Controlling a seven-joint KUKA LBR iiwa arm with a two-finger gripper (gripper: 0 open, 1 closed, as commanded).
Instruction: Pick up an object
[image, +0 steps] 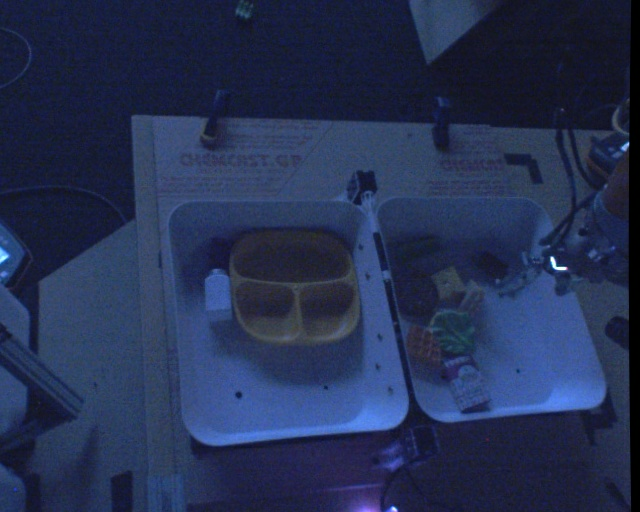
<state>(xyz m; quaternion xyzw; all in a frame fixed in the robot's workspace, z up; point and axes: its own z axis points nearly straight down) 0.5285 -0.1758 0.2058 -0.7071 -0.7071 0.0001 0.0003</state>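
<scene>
Dim bench light blurs right bin (560, 370) clutter (gripper (553, 265) indistinct).

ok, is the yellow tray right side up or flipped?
Right side up. The tray lies flat in the left bin with its three compartments facing up, dividers visible. Too dark to tell if anything is in them.

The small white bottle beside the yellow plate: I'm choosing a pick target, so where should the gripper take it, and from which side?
Probably from above, across the white bottle's body. It appears upright against the yellow divided plate's left rim, so close the fingers along that rim, not across it.
</scene>
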